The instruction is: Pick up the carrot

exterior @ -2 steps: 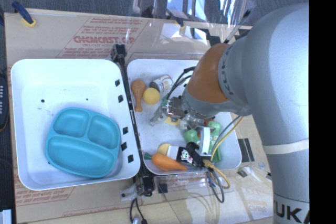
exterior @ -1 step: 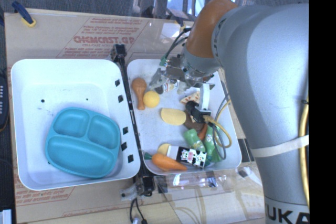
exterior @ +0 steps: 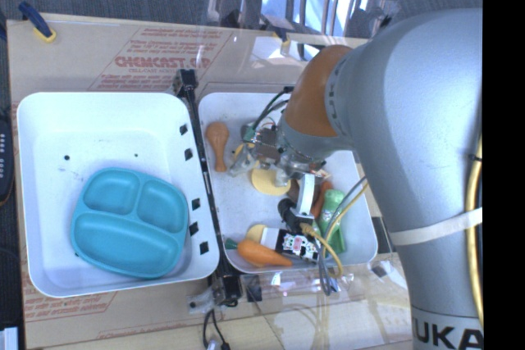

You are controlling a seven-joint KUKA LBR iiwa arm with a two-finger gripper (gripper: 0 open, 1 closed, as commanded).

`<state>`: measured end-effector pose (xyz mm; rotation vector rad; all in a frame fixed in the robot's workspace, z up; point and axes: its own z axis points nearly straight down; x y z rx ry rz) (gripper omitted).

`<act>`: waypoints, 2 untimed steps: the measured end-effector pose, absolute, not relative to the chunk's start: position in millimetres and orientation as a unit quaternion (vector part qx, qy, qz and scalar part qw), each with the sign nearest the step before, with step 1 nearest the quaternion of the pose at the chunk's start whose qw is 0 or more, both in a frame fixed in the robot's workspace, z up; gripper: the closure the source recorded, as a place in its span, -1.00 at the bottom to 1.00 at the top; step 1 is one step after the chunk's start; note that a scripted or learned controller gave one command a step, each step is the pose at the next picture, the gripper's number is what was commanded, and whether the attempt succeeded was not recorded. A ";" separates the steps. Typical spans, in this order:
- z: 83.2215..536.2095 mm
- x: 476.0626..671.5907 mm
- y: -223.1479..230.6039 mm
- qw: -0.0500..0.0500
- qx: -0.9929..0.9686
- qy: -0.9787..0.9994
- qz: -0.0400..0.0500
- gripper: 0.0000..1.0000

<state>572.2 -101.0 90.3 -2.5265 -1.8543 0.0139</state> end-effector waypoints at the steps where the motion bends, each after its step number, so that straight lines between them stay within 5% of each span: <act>1: 100.4 572.6 -100.5 0.005 -0.804 -0.595 0.006 1.00; 2: 193.4 582.4 -70.6 0.001 -0.861 -0.509 0.003 1.00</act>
